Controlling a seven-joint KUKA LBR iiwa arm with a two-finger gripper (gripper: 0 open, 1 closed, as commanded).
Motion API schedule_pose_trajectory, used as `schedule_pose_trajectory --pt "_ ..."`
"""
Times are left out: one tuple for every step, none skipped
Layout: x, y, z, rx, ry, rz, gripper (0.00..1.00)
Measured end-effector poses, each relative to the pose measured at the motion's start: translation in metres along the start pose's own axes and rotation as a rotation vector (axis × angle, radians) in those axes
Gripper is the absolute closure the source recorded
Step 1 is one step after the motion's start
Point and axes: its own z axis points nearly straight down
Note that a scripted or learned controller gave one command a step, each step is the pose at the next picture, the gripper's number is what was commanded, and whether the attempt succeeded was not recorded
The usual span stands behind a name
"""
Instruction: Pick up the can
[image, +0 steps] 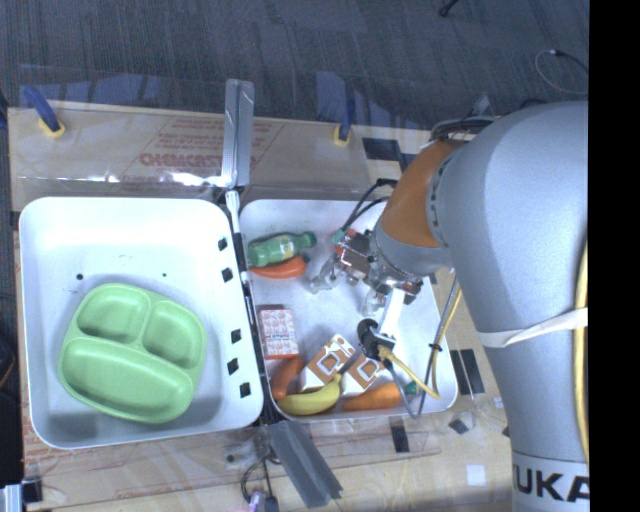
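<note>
Camera view shows the can (278, 332), red-and-white labelled, lying in the right bin (300, 212); fingers (322, 276) spread or pressed, cannot tell.

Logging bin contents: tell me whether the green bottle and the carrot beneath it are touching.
Touching. In the camera view the green bottle lies directly along the carrot, with no white bin floor between them.

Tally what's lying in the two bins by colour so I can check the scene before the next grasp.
Green: 2, the divided plate in the left bin and the bottle in the right bin.
Orange: 3, a carrot under the bottle, one at the near edge, and an orange piece above the banana.
Yellow: 1, the banana.
Red and white: 1, a small packet.
Brown and white: 1, a patterned box.
Total: 8.
</note>
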Motion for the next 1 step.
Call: schedule_pose_trajectory --pt "0.0060 0.0876 -0.0012 -0.003 0.000 0.117 0.00"
